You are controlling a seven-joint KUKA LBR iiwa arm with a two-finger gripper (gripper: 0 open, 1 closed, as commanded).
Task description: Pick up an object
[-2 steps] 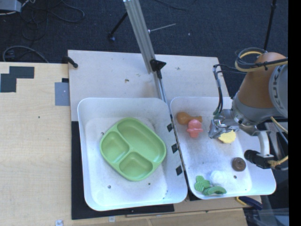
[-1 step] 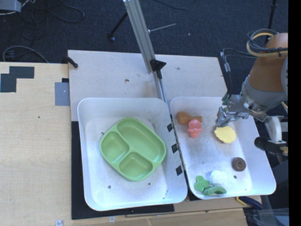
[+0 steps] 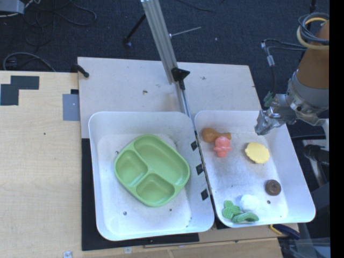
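The right bin (image 3: 301, 187) holds a yellow round piece (image 3: 257, 152), a pink toy (image 3: 221, 146), an orange-brown piece (image 3: 209, 135) touching it, a dark brown donut-like disc (image 3: 273, 187), a white lump (image 3: 250, 202) and a green leafy item (image 3: 236, 213). My gripper (image 3: 265, 123) hangs over the bin's far right corner, above and just beyond the yellow piece. Nothing shows between its fingers.
A green divided plate (image 3: 151, 169) lies in the left bin (image 3: 102, 198). A slanted metal rail (image 3: 164, 39) runs from the back down to the divider between the bins. A wooden table surface (image 3: 37, 165) lies to the left.
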